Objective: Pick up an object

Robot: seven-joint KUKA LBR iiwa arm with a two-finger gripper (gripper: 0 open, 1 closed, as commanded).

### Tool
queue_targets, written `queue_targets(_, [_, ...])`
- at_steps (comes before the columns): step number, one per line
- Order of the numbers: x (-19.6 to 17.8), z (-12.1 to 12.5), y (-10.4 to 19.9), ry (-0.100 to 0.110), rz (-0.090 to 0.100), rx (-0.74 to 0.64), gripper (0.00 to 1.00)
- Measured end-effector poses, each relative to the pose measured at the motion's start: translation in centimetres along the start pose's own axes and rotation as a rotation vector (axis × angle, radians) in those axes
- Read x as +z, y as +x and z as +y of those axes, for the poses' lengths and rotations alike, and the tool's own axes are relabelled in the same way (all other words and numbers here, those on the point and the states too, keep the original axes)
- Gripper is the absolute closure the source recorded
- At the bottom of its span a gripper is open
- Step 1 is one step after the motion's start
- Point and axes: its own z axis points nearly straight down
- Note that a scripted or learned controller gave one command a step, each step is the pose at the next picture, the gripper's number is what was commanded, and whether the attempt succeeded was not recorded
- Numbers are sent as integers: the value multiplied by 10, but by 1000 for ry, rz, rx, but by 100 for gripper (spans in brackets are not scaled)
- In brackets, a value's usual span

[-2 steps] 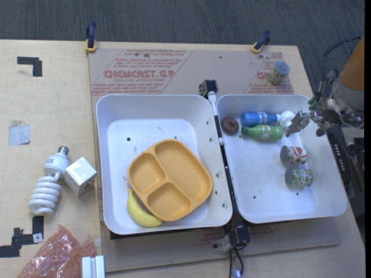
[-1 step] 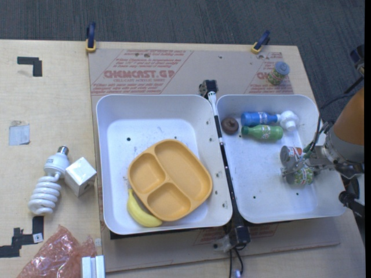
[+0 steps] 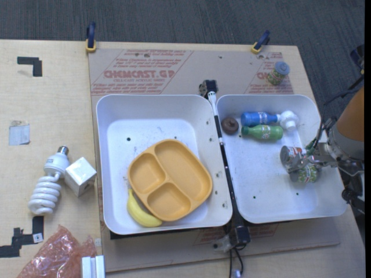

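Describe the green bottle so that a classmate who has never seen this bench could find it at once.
Start at the right-hand white bin. Along its far side two small bottles lie on their sides, one behind the other. The green bottle is the nearer one, just in front of the blue bottle, with a brown disc at its left end.

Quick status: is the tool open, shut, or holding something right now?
Tool: cannot be told; it sits at the crumpled can in the right bin, no visible grip.

Robot lab bench, clamped board (image 3: 145, 68), two white bins (image 3: 110, 172)
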Motion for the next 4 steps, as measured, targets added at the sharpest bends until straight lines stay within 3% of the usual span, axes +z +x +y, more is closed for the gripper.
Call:
queue_targets(1, [-67, 51, 103, 5, 1, -2, 100])
queue_targets(2, [-218, 48, 156, 4, 0, -4, 100])
queue_targets(3, [-189, 63, 209, 7, 0, -3, 100])
queue_targets(4, [-194, 133, 228, 7, 0, -3, 100])
